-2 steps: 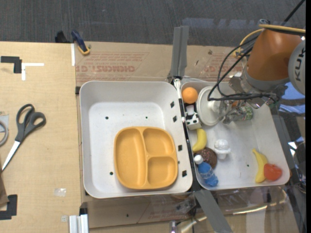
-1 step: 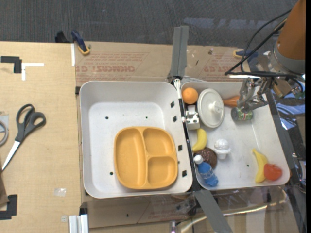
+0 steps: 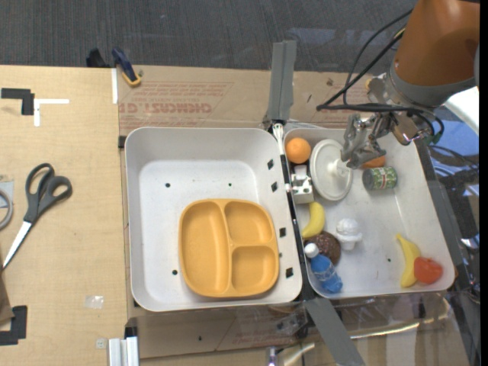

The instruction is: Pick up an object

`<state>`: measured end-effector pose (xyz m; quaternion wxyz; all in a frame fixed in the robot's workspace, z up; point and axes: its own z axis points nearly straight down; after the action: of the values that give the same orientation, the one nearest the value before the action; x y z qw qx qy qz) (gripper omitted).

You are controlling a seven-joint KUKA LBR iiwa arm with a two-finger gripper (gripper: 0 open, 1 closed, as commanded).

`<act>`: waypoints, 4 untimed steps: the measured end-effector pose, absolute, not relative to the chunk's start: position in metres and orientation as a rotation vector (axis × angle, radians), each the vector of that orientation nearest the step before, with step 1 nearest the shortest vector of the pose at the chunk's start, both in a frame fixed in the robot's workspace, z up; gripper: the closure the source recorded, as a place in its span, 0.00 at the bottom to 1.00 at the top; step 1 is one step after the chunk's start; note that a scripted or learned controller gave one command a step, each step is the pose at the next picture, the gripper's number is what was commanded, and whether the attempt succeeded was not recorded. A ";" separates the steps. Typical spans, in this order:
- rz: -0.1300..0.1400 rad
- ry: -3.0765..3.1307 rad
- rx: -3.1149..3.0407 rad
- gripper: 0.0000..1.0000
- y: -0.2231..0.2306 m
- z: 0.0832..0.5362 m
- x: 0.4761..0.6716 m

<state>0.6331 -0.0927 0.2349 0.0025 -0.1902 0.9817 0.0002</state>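
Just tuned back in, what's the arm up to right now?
The arm's gripper is down in the right bin, at its far end between a white plate and a green can. Whether it holds anything can't be told. The left bin holds a yellow divided tray.

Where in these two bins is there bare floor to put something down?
Left bin: bare floor along its back and left side, around the yellow tray. Right bin: one open patch, bordered by the green can, the white cup and the banana at front right. Its left edge is crowded, from the orange down to the blue bottle.
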 end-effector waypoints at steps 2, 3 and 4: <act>-0.002 2.543 -1.832 1.00 -0.186 0.448 0.660; -0.002 2.202 -2.231 1.00 -0.221 0.492 0.660; 0.004 2.085 -2.344 1.00 -0.214 0.400 0.660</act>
<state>0.6600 -0.2143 0.3997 0.0023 -0.7471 0.6647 0.0013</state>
